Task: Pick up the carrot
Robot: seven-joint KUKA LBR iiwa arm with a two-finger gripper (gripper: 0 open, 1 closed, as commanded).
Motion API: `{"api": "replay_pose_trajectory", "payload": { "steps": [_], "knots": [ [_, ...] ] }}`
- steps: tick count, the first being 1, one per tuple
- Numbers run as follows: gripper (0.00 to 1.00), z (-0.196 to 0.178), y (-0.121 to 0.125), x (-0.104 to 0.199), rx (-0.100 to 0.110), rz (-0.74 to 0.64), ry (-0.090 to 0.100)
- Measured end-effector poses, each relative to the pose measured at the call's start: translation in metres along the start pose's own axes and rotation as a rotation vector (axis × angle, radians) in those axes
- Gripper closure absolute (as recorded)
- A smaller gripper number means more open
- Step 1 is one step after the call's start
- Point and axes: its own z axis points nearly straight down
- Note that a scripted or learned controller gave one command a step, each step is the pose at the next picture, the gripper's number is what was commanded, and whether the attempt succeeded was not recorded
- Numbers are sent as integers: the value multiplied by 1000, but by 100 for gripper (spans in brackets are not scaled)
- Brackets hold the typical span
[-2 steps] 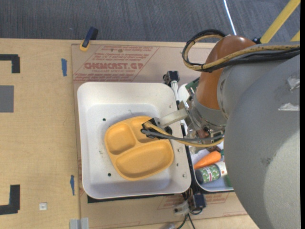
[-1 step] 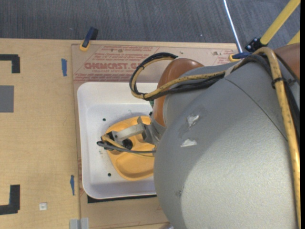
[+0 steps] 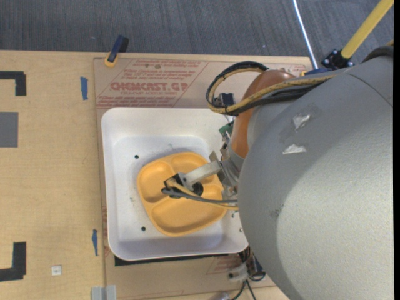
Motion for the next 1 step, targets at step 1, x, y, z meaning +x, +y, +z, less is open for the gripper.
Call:
{"api": "replay_pose_trajectory", "payload": {
  "steps": [1],
  "knots": [
    [100,-53,4,0,-2,1,4]
  ]
}}
